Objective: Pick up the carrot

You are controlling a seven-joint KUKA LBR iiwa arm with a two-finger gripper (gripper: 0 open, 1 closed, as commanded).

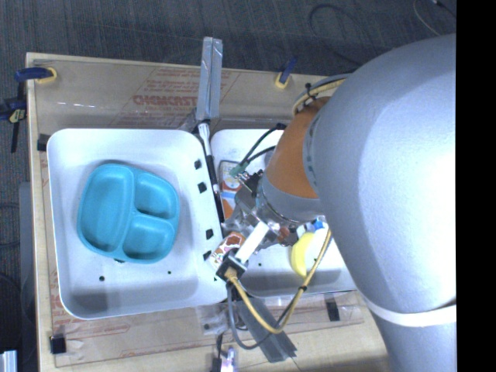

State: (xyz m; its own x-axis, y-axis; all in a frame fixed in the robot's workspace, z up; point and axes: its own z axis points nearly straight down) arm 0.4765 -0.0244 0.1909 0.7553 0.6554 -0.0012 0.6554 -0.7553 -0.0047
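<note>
A narrow orange shape that looks like the carrot (225,205) lies against the left wall of the right bin (242,139), largely covered by the arm. The gripper (246,208) is lowered into that bin right beside the orange shape, under the grey wrist and orange band. I cannot see whether it touches the carrot.
The left bin (70,281) holds a blue divided plate (129,211). In the right bin, a small printed pack (230,173) lies behind the gripper and a yellow object (304,253) sits near the front. The large grey arm hides most of the right bin.
</note>
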